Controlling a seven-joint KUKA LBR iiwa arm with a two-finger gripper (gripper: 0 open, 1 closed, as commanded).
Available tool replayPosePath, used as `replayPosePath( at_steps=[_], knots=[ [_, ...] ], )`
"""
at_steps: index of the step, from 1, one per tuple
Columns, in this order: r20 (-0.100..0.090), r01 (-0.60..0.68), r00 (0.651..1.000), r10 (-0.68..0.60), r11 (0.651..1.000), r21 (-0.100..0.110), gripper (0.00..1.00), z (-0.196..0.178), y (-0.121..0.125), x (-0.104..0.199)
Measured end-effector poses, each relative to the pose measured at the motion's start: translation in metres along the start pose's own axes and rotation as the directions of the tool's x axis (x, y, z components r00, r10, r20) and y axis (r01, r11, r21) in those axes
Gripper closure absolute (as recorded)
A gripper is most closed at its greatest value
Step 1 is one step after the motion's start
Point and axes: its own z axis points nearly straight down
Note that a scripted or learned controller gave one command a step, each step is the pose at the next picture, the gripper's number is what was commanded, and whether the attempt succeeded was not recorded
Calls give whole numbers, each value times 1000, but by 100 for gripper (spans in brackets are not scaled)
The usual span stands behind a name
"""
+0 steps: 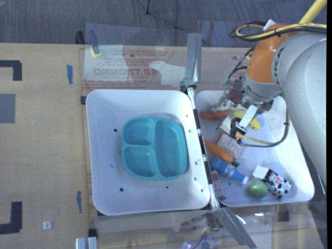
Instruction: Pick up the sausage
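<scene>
While my pincer [232,107] is hanging over the sausage [213,115] at upper right, I am not seeing its grip.

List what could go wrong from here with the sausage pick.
1. The sausage lies close to the right bin's left wall, so the gripper coming down beside it could strike that wall.
2. A yellow item sits right by the gripper, so a grasp could take it instead.
3. An orange carrot-like piece nearby looks similar and could be mistaken for the target.
</scene>
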Motion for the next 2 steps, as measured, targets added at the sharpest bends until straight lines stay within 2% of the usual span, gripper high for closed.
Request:
replayPosePath(
  at_steps=[1, 2],
  knots=[
    [7, 8, 1000, -8, 1000, 21, 0, 15, 9, 3],
    [8, 8, 1000, -8, 1000, 16, 100, 4, 11, 4]
  ],
)
